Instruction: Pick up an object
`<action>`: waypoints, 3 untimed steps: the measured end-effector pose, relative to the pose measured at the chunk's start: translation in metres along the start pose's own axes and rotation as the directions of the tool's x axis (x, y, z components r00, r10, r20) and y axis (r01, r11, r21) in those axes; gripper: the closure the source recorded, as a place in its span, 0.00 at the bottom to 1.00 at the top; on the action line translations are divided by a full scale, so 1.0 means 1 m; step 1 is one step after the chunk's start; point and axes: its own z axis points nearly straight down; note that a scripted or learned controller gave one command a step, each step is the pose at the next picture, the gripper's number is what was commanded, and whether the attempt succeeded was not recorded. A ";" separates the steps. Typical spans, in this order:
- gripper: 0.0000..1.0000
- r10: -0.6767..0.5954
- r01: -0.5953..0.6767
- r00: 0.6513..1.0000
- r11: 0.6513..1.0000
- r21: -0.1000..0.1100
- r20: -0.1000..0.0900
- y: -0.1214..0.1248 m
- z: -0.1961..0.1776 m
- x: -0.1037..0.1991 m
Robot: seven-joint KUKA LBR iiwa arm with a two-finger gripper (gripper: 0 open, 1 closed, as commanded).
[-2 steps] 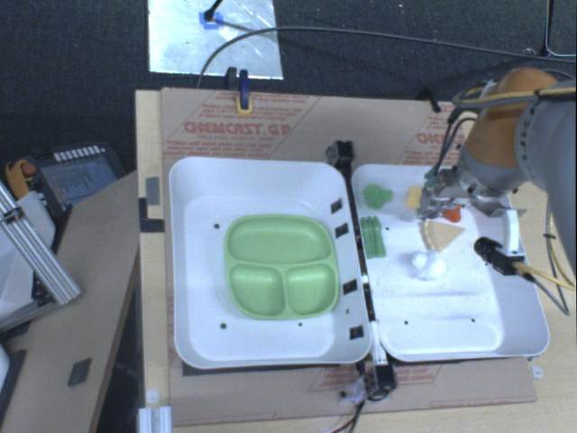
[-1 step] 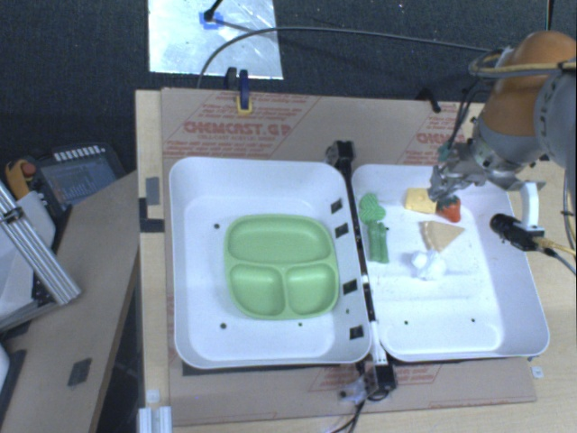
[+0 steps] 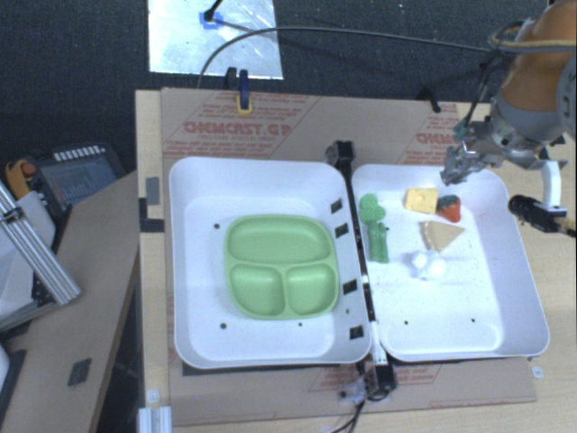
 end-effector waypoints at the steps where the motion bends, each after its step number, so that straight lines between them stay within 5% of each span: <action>1: 1.00 -0.003 0.003 1.000 1.000 0.006 -0.002 -0.009 0.005 0.047; 3: 1.00 -0.004 0.004 1.000 1.000 0.007 -0.003 -0.036 0.016 0.143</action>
